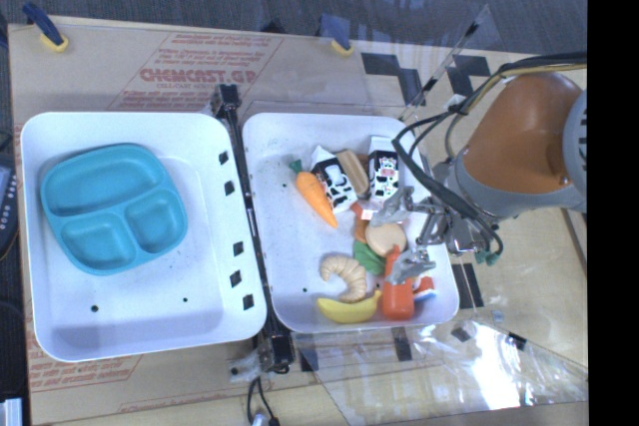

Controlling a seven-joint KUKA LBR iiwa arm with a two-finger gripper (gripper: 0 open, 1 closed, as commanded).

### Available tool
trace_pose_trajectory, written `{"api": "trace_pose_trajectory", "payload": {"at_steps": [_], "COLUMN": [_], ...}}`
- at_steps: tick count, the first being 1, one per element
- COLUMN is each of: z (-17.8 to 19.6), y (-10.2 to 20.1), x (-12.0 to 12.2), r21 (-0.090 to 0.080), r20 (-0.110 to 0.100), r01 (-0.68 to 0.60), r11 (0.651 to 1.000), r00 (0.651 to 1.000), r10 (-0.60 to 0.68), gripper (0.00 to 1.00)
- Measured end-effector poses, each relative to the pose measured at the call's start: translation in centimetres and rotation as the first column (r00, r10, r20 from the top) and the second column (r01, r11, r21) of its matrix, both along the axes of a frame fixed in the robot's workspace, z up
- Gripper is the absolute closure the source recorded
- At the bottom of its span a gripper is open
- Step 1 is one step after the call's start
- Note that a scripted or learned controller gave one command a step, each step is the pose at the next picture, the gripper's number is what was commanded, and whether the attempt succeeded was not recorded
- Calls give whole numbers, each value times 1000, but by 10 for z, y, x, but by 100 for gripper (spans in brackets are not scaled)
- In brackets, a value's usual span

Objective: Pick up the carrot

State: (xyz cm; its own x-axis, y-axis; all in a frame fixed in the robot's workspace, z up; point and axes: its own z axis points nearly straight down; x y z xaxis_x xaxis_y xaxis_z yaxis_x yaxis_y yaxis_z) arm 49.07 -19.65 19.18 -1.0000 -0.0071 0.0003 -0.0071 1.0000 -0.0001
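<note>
The carrot (318,197) lies loose in the right bin (270,214), toward its left middle, green top pointing far-left, touching a black-and-white carton (339,183). The gripper (417,232) hangs over the bin's right side, above the cluttered toys near the banana (347,309); whether it holds anything cannot be told. This looks like the approach step: it must travel left and align over the carrot.

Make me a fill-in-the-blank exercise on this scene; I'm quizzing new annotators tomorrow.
1. The carrot lies in the ____ bin.
2. The compartment tray in the other bin is ____ in colour.
3. The banana lies near that bin's ____ edge.
4. The gripper is over the ____ bin.

Missing words: right; blue; front; right
</note>
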Motion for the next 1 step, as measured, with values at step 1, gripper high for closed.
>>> {"api": "trace_pose_trajectory", "payload": {"at_steps": [1], "z": [-100], "y": [44], "x": [40], "r21": [1], "r20": [3], "r01": [96], "r11": [995], "r00": [995], "r10": [-96], "gripper": [0]}}
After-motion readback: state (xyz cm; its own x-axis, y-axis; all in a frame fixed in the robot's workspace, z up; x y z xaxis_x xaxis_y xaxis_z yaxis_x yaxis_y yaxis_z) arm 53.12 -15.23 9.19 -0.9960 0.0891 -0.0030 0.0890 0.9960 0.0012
